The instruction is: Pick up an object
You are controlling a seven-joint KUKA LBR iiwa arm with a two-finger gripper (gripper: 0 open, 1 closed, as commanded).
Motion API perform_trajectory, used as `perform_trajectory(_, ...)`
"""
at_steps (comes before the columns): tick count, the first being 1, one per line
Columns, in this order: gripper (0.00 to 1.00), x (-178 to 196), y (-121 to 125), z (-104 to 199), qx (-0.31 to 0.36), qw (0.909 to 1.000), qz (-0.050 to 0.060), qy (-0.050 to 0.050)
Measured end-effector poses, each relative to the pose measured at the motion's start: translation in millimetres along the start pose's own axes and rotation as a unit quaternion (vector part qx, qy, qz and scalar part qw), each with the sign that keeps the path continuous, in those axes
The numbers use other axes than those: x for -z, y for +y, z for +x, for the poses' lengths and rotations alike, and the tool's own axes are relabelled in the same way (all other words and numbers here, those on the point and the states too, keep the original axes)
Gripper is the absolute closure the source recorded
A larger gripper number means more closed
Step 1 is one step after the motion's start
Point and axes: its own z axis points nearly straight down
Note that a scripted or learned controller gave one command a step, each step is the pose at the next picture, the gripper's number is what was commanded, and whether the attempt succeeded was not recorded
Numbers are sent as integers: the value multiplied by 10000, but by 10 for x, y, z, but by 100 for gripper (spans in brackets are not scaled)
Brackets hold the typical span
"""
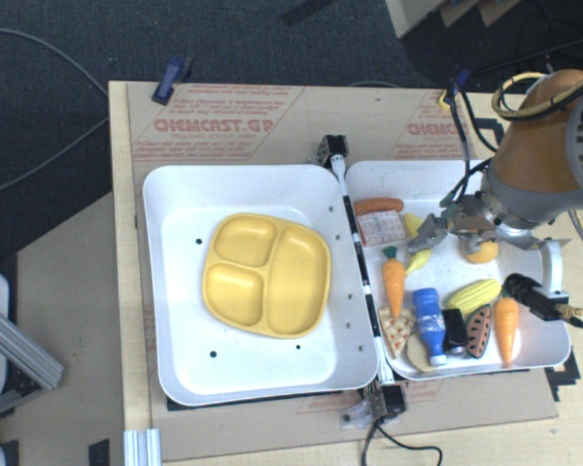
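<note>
The right white bin (554,355) holds several toy foods. Among them are a sausage (379,205), a pink square packet (377,228), two carrots (394,284) (506,330), a blue bottle (428,323), a corn cob (473,292) and a lemon (482,251). My gripper (429,235) reaches in from the right and hangs low over the bin's upper middle. It is right above a small yellow piece (419,258) and beside the packet. Nothing is visibly held in it.
The left bin (175,357) carries a yellow divided plate (266,275). A dark brown piece (479,330), a black piece (455,328) and a waffle-like piece (398,334) crowd the right bin's front. A black clamp (333,149) sits between the bins at the back.
</note>
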Motion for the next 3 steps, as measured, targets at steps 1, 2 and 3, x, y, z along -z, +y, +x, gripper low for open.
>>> perform_trajectory(1,0,-674,472,-92,-7,10000,-37,-11)
perform_trajectory(2,100,-597,463,-85,-5,10000,-25,-11)
perform_trajectory(3,100,303,90,519,0,10000,-23,-4)
